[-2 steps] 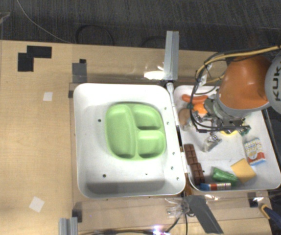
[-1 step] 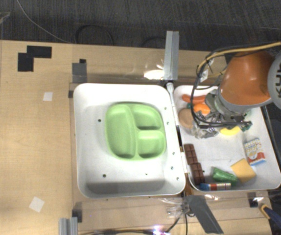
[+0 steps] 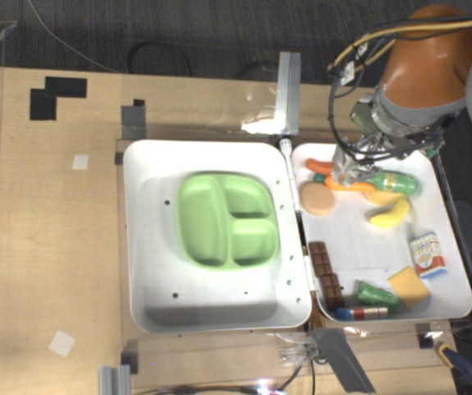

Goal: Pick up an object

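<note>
Above the right bin [image 3: 458,245], hand [image 3: 349,169] touches the carrot [image 3: 353,186].

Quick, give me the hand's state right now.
Hand: low over the right bin, by the orange carrot and the green bottle; whether it is open, shut or holding anything cannot be told.

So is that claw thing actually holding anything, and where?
Cannot be told: the gripper sits low over the orange carrot, but its grip is hidden.
</note>
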Tool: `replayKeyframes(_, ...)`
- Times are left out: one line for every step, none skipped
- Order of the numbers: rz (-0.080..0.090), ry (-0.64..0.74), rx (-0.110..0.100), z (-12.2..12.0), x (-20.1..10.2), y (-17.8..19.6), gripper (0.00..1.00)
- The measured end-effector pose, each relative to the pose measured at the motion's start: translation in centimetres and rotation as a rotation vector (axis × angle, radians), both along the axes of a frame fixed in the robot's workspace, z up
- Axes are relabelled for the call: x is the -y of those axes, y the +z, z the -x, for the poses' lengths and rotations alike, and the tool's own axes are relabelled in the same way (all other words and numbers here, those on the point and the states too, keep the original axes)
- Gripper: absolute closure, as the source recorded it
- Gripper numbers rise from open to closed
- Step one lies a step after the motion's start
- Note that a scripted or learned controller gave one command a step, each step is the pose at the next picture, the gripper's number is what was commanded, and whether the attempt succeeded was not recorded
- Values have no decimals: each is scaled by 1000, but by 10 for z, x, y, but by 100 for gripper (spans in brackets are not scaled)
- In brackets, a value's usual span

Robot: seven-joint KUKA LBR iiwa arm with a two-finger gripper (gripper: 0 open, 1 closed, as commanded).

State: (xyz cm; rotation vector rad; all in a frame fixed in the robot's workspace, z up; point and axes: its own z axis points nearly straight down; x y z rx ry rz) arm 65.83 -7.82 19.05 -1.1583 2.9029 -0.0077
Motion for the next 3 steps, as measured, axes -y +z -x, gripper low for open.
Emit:
replayKeyframes(-1, 63, -1, -13, -39, 46, 100)
replayKeyframes(-4, 61, 8, -15, -40, 59, 100)
replayKeyframes(-7, 58, 20, -17, -41, 73, 100)
